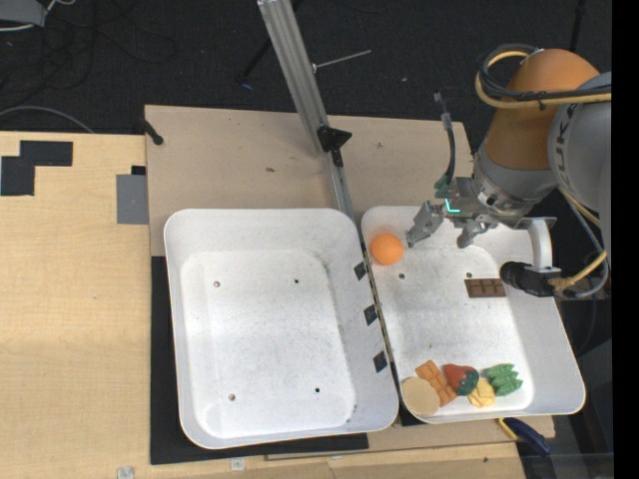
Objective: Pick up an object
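Near edge of right bin (pixel 559 367): cluster of small toy foods (pixel 464 384) — tan disc, orange piece, red, yellow, green — lay together, untouched. Brown chocolate-like block (pixel 486 287) sat mid-bin toward right. Orange ball (pixel 385 248) rested at far left corner of same bin, against wall. Left bin (pixel 200 238) held nothing I could pick. Gripper (pixel 448 227) hung over far part of right bin, just right of ball, fingers spread, nothing between them. My read: no object lifted yet; descent, closing and lift all remained, ball likeliest target.
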